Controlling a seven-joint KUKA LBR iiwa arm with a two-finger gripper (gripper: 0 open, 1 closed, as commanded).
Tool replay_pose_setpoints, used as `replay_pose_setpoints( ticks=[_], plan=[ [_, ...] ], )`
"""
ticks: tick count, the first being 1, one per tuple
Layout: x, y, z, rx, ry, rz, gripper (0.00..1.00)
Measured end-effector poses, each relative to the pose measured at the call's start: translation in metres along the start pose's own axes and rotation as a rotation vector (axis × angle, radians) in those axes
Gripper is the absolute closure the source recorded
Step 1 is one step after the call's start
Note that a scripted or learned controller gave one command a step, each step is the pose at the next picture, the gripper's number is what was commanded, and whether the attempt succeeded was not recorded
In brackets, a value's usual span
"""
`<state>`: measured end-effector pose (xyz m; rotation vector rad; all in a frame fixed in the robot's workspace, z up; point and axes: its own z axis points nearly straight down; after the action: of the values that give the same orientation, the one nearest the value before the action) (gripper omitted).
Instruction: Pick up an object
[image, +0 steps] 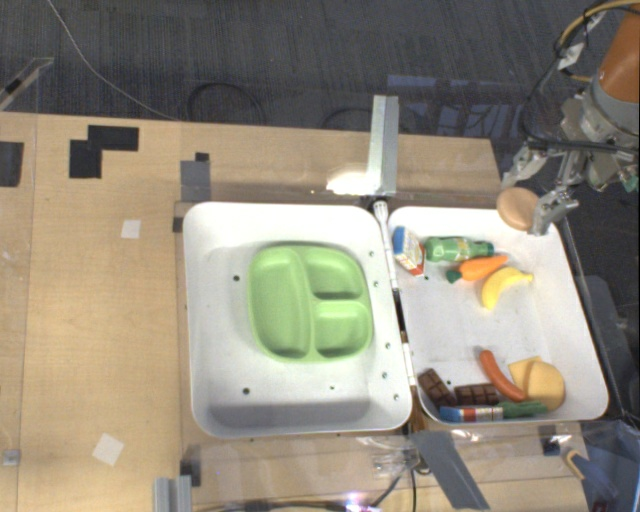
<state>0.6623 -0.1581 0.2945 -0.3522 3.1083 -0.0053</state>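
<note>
- The left shallow white plastic bin (215, 300) holds a light green plastic tray (308, 302) with three compartments; the tray lies flat near the bin's middle.
- The right shallow white plastic bin (450, 320) holds the smaller things, in two groups.
- Along its far edge lie a small white carton with blue and red print (406, 250), a green bottle on its side (458, 248), an orange toy carrot (484, 267) and a yellow toy banana (502, 285). The carrot touches the bottle and lies just beside the banana.
- In its near right corner sit a brown chocolate bar (436, 385), a red sausage-shaped piece (498, 376), a yellow-orange rounded piece (540, 381) and thin blue, red and green sticks (490, 410), all packed close together.
- The grey two-finger gripper (540, 205) hangs over the far right corner of the right bin. A tan round disc-shaped object (517, 209) sits at its fingers, above the bin's rim. Whether the fingers clamp it, or how wide they stand, I cannot tell.
- Both bins rest on a pale wooden bench (90, 300) with black square marks at its far left. Dark grey carpet (250, 50) lies beyond the bench, with thin cables across it.
</note>
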Motion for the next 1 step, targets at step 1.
replay_pose_setpoints(
  ticks=[1],
  plan=[
    [0.0275, -0.0432, 0.0, -0.001, 0.001, -0.318, 1.0]
  ],
)
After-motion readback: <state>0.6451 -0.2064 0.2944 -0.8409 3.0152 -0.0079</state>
